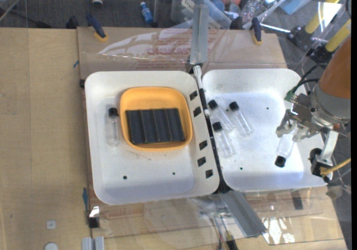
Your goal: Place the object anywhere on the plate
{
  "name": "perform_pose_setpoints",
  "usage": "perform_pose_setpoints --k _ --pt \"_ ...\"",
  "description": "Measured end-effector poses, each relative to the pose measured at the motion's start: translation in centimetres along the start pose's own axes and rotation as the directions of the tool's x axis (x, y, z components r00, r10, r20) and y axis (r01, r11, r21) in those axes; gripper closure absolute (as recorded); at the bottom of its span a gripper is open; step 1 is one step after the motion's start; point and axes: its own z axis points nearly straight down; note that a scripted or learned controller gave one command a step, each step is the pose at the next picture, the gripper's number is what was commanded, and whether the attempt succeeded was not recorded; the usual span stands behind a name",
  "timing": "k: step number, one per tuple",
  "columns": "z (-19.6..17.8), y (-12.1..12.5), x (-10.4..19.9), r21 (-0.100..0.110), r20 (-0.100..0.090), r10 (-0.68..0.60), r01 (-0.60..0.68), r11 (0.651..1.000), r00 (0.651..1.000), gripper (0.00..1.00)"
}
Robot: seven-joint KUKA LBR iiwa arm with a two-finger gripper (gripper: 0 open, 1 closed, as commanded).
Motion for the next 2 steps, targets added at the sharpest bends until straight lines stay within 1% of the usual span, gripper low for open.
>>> perform_pose_setpoints --k 1,2 --pt "-7.0 5.5 3.5 -0.003 -0.001 -0.062 0.062 0.998 0.998 1.0" --pt "-2.4 12.4 4.0 -0.003 0.0 -0.142 0.142 0.99 0.99 1.0"
